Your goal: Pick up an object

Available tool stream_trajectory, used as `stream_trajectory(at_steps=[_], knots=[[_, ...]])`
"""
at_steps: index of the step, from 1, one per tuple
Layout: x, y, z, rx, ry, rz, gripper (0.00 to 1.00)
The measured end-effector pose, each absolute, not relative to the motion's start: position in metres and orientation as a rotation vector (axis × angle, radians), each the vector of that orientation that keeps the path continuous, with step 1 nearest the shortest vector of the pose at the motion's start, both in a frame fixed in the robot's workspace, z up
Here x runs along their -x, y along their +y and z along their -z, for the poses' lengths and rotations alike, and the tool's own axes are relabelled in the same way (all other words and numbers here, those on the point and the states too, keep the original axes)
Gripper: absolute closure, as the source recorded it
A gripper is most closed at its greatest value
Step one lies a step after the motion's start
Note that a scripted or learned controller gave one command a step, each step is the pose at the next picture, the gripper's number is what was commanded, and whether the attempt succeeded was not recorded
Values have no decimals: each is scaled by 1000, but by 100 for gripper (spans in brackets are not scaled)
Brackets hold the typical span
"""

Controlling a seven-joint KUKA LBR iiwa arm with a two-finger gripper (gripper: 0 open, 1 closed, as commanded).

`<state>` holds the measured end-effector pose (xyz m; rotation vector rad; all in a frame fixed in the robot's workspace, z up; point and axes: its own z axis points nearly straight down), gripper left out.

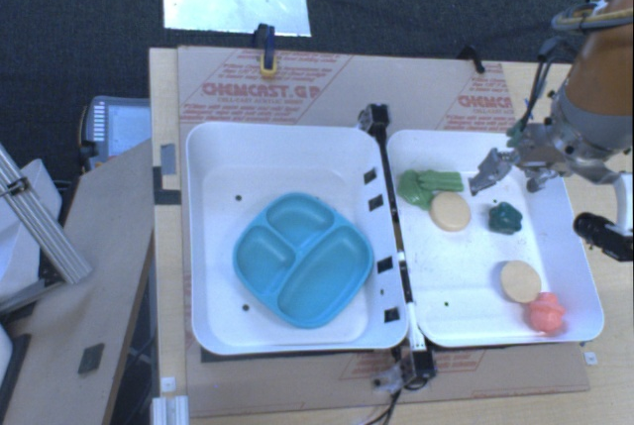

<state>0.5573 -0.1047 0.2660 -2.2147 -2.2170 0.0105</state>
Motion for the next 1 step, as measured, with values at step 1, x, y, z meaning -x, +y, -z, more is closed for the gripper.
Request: stream_trajectory(at_steps=[1], knots=[[-559,-105,-272,2219,-2226,1,0]])
